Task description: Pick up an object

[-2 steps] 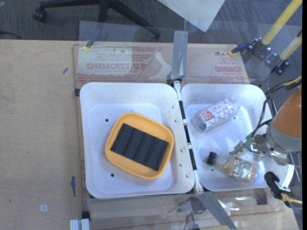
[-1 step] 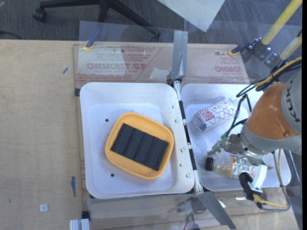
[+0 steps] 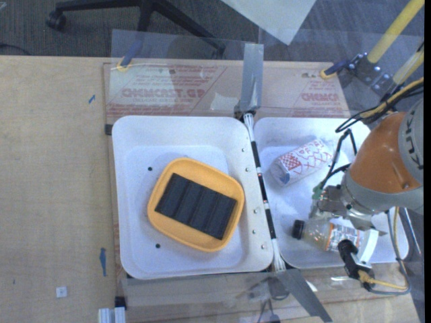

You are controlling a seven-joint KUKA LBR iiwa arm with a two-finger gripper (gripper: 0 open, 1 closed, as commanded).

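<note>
At the lower right of the frame, the claw (image 3: 328, 215) hangs over the right bin (image 3: 384, 253), just above a small dark-capped bottle (image 3: 316, 232). A red-patterned paper cup (image 3: 301, 161) lies toppled higher up.

Tray (image 3: 195, 204) in L bin (image 3: 135, 140)

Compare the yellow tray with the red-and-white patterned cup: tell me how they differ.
The yellow tray sits in the left bin; the patterned cup lies in the right bin. The tray lies flat with a dark ribbed insert facing up; the cup is tipped on its side, its open mouth toward the divider. The tray is much the larger in this view. Both lie loose, apart from the hand.
</note>
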